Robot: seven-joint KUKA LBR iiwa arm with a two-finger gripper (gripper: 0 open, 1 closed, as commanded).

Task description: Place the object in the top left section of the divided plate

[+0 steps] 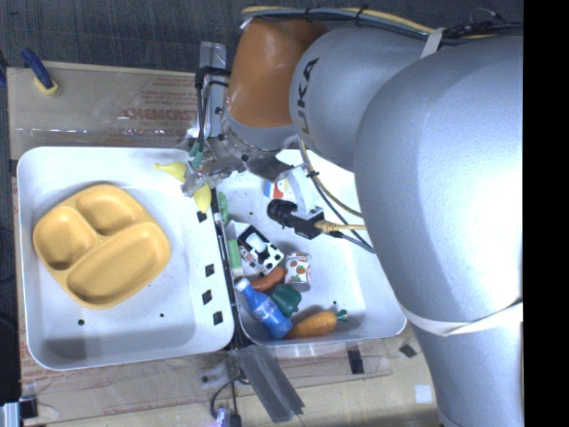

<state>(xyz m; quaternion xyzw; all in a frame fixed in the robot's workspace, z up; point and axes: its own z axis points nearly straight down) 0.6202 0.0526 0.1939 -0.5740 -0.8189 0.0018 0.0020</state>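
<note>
A yellow divided plate (100, 243) with three sections lies in the left bin (178, 327). My gripper (197, 174) hangs over the top right corner of that bin, close to the wall between the two bins. A small yellow object (172, 168) sticks out to the left of the fingers, and more yellow (203, 199) shows just below them. The fingers look shut on this yellow object. The gripper is to the right of the plate and above its level, about a plate's half-width away from its rim.
The right bin (378, 314) holds several toys: a black-and-white cow (260, 255), a blue bottle (264, 313), a carrot (313, 324), a dark green piece (286, 298) and a red-and-white cube (298, 269). The big grey arm (418, 149) covers that bin's right side.
</note>
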